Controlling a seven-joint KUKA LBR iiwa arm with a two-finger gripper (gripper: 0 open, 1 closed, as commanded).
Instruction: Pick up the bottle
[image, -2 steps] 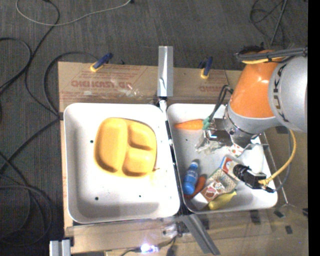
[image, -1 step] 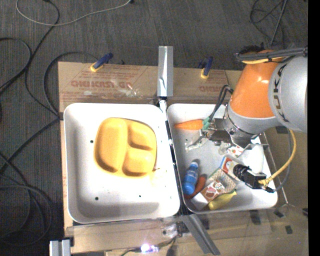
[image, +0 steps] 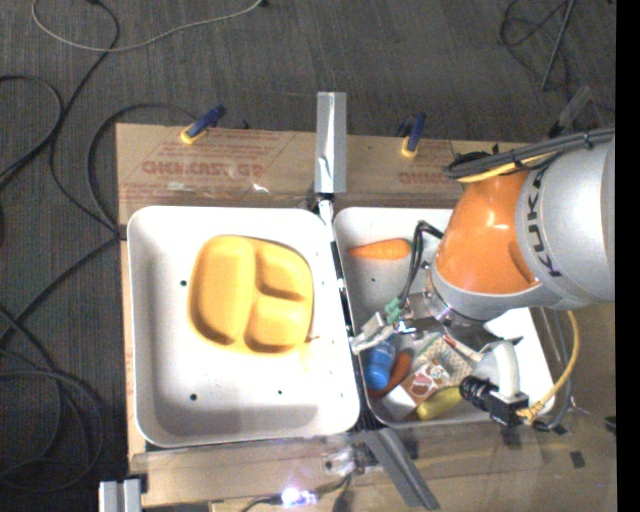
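Note:
In the right bin (image: 365, 285), a small blue bottle (image: 378, 369) lies near the front left corner. My gripper (image: 382, 328) hangs low over that bin, just above and behind the bottle, close to the left wall. Nothing shows in its grasp. The arm's orange band and grey wrist (image: 490, 255) cover the middle of the right bin and hide what lies under them.
Beside the bottle lie an orange item (image: 401, 368), a red-and-white packet (image: 430, 378) and a yellow item (image: 440, 403). Another orange object (image: 380, 249) rests at the bin's back. The left bin (image: 160, 380) holds a yellow divided tray (image: 252, 292).

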